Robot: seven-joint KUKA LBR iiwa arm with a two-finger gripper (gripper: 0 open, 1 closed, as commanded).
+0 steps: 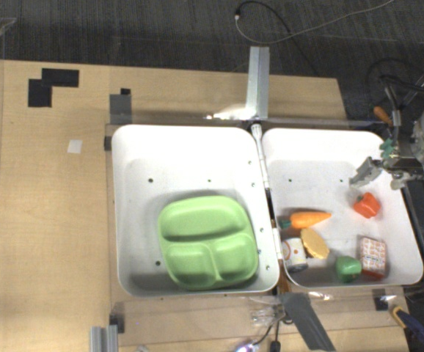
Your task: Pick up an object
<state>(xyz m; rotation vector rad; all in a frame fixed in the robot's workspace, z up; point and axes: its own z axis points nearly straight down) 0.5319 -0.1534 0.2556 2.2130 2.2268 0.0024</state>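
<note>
My gripper (379,180) hovers over the right bin's (322,163) far right side, with its two fingers spread open and nothing between them. Just below it lies a red-orange pepper-like toy (367,205), apart from the fingers. Further left in that bin lie an orange carrot (309,218), a yellow oval piece (315,243) and a small white-and-red can (294,250). At the bin's near right corner sit a green toy (348,268) and a red patterned box (372,256).
The left bin (146,160) holds a green divided plate (208,240) in its near half. A metal post (259,79) rises behind the divider between the bins. Cables and the arm's body crowd the right edge.
</note>
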